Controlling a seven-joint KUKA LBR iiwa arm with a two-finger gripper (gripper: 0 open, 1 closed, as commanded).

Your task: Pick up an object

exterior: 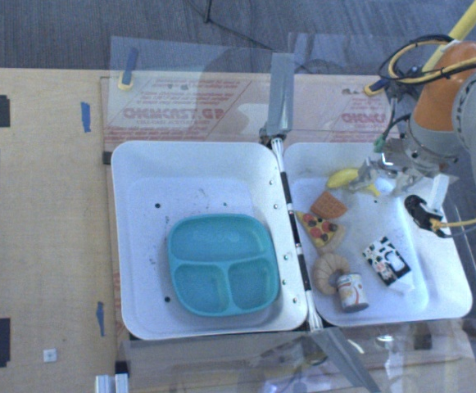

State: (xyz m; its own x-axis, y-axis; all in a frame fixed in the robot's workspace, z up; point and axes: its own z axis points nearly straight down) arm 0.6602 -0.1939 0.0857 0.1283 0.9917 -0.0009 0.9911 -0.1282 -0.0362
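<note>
We see hand point(383, 173) low in right white bin point(455, 289), beside yellow plastic toy banana point(343, 176); can't tell its state. We judge banana light, stiff, slippery; grip across middle.

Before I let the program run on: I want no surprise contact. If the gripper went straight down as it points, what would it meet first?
Most likely the yellow banana under the gripper, near the right bin back wall. Depth is unclear from above; it might miss and meet the bin floor.
</note>
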